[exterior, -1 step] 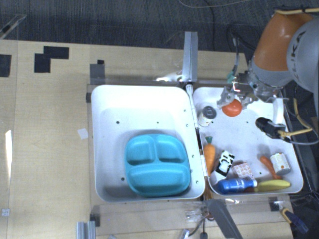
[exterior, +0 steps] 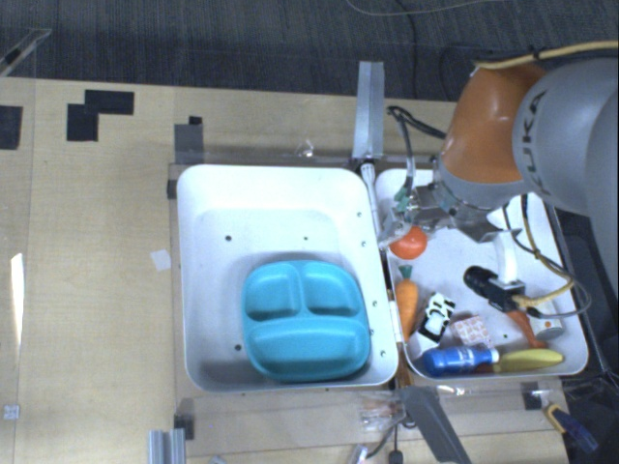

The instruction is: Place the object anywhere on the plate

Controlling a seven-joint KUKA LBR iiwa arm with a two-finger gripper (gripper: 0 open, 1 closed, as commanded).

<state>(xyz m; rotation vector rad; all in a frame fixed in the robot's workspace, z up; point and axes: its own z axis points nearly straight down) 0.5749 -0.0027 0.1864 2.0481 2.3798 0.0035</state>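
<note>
The hand [exterior: 411, 222] sits over the right bin's [exterior: 571, 356] left edge, directly above a red-orange tomato-like object [exterior: 410, 244]; its state cannot be told. The blue plate [exterior: 305, 319] in the left bin [exterior: 208, 211] bears nothing. Judged: transfer not yet accomplished.

A pale wooden bench [exterior: 87, 288] fills the left and lower part, with black square markings [exterior: 97, 112] near its far edge. Beyond that edge lies dark grey carpet [exterior: 193, 17], crossed by a thin cable [exterior: 406, 8]
</note>
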